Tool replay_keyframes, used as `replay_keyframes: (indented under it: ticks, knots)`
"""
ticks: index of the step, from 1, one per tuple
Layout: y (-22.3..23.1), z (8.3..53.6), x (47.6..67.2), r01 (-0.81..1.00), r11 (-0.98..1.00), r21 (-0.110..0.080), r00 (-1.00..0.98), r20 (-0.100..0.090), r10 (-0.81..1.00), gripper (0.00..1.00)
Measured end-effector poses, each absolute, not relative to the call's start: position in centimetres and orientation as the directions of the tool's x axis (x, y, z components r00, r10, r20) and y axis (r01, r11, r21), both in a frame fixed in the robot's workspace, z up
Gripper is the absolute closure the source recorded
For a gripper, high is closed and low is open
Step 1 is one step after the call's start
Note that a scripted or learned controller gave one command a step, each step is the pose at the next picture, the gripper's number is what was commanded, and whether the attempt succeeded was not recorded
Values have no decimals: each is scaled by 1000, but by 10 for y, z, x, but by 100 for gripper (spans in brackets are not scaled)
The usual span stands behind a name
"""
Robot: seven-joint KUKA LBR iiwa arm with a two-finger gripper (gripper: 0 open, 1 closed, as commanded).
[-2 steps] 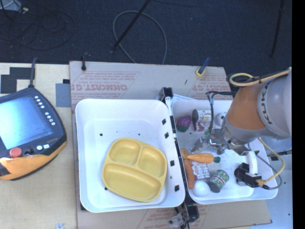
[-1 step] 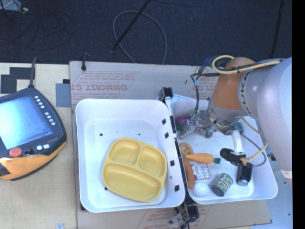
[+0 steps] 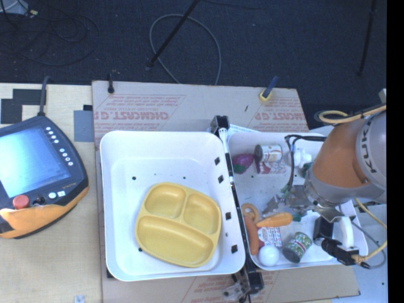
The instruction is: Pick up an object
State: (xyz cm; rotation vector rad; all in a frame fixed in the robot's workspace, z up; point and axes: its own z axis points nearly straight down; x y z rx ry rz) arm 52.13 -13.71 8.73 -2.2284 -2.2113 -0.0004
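Clutter sits in the right bin (image 3: 297,137): carrot (image 3: 275,220), small can (image 3: 297,246), white egg (image 3: 269,255), purple piece (image 3: 242,163), packed close, so I judge any pick needs a narrow approach. Left bin (image 3: 120,201) carries a yellow divided plate (image 3: 178,223) (not my target, I think). My arm reaches in from the right, wrist bent down over the carrot; jaws (image 3: 287,201) hover just above it, state I cannot tell.

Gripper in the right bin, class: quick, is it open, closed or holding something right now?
Gripper: low in the right bin beside the carrot; its state cannot be told from this view.
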Motion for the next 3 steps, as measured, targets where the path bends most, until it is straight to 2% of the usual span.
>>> replay_keyframes:
  ticks: [1, 2, 3]
  knots:
    - [-136, 94, 524, 1000, -8, -7, 8, 7, 1000, 100]
    - [-136, 94, 524, 1000, -9, -7, 10, 7, 1000, 0]
    - [-106, 86, 621, 1000, 5, 0, -5, 1, 1000, 0]
